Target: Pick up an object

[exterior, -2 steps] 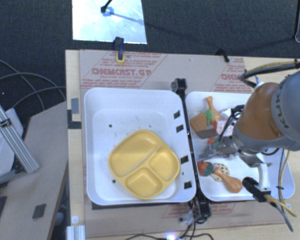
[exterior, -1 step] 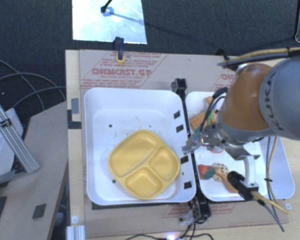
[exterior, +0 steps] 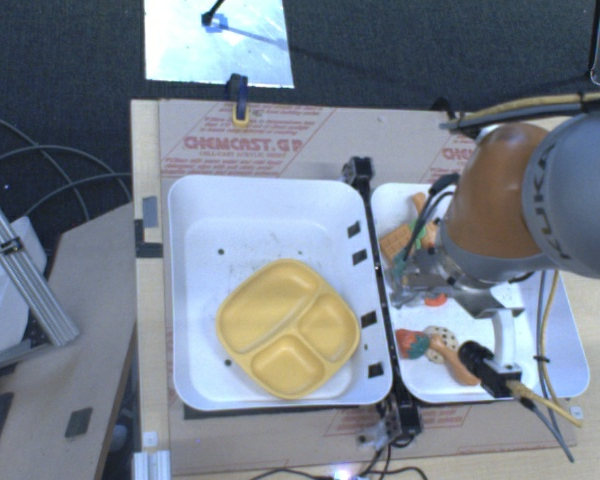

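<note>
On the counter (exterior: pixel 280 140), two shallow white bins side by side, with black clips (exterior: pixel 358 172) along the shared wall. In the left bin (exterior: pixel 193 268): one yellow divided tray (exterior: pixel 288 328) with three compartments. Flat on the floor, toward the near right corner, close to the wall shared with the neighbouring bin. A few dark specks (exterior: pixel 221 252) on the bare white floor around it.

In the right bin (exterior: pixel 572 363): orange pieces (exterior: pixel 395 240) against the left wall, toward the far end. Nearer the front, a red-and-green piece (exterior: pixel 413 344) just beside a tan spotted piece (exterior: pixel 442 340).

Over that bin's middle, reaching in from the right: the grey arm (exterior: pixel 570 198) with its orange band, hiding much of the floor beneath. At its tip, low beside the orange pieces, the gripper (exterior: pixel 415 286). Released or clenched: impossible to tell.

Beyond the bins, a blue-and-yellow clamp (exterior: pixel 239 100) on the counter's far edge.
</note>
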Action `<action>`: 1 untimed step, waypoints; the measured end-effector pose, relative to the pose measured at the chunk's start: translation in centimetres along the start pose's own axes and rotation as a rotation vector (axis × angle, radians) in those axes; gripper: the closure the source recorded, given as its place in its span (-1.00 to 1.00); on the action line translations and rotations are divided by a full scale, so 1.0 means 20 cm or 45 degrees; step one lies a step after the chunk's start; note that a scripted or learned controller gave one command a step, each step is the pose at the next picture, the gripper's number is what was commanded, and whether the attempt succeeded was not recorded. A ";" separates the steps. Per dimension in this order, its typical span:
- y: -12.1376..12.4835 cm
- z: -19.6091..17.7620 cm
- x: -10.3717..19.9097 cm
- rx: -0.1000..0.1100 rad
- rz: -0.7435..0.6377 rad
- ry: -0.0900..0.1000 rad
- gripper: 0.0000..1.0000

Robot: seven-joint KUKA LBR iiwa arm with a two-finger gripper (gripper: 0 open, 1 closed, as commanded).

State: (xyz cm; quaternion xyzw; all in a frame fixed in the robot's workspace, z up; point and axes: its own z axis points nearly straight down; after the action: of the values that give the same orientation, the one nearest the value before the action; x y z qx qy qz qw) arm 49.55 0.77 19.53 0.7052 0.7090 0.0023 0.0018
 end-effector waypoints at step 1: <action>0.21 0.06 -0.37 0.003 0.011 -0.006 1.00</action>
State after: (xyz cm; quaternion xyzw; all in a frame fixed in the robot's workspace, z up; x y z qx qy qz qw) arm 53.78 -6.52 18.43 0.7084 0.7058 -0.0003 0.0026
